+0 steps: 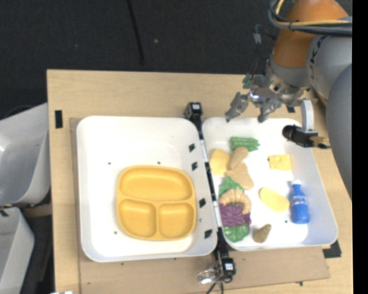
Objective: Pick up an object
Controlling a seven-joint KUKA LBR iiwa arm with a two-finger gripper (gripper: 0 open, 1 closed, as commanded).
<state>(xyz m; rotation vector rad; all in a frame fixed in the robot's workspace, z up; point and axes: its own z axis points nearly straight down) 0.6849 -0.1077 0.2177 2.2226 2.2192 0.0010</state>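
**Gripper hovers open over the right bin**

The gripper hangs above the right bin's far edge, fingers spread, nothing between them. Toy food lies below: green piece, blue bottle, yellow block

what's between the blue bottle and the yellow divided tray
In the camera view, a yellow oval piece, then the croissant and purple grapes, lie between blue bottle and yellow divided tray.

I am finding no text, brand, number or sign that I can read here. The blue bottle in the right bin is showing a white label, too small to read.
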